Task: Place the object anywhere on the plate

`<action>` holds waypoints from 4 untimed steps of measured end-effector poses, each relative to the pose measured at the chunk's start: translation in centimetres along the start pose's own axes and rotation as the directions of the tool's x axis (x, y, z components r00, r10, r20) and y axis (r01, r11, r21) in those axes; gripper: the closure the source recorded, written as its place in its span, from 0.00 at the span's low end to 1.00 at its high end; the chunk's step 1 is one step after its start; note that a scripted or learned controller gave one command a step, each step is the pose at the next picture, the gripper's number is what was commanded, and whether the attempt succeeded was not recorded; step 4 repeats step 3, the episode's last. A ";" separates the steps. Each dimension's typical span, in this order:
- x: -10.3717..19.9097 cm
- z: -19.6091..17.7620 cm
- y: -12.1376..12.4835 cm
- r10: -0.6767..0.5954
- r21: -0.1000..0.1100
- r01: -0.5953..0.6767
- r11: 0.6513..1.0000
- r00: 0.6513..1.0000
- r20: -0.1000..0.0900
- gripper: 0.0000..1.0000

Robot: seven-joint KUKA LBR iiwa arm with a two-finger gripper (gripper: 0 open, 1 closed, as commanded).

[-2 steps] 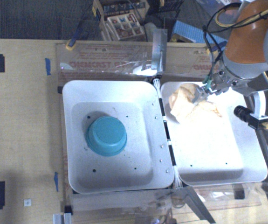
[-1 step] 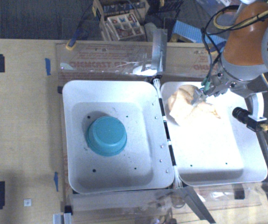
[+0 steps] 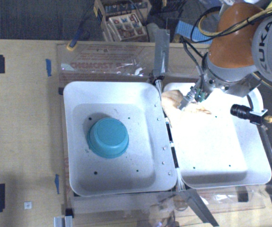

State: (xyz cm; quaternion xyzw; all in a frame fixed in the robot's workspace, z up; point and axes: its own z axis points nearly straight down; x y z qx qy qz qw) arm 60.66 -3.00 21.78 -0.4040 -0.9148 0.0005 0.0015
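A pale, tan-coloured object [image 3: 172,98] lies in the right bin [image 3: 221,174], at about eleven o'clock in that bin, close to its upper left corner. The gripper [image 3: 187,101] hangs just beside the object, at its three o'clock, but whether it is spread or pressed together cannot be told. A blue upturned plate [image 3: 108,136] sits near the middle of the left bin [image 3: 140,98], well apart from the object, at its eight o'clock.

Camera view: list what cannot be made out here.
- Claw: too small and washed out by glare in the right bin to tell open from shut.
- Pale object beside the claw: overexposed and partly behind the bin rim; its kind and any contact are unclear.
- Blue dish in the left bin: plate or bowl, the slanted view leaves unclear.
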 end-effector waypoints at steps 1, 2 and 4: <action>3.2 0.5 3.1 -0.384 -0.001 0.384 0.923 0.923 0.002 1.00; 7.1 -0.3 6.0 -0.711 -0.002 0.711 0.703 0.703 0.007 1.00; 7.1 -0.3 6.0 -0.711 -0.002 0.711 0.703 0.703 0.007 0.00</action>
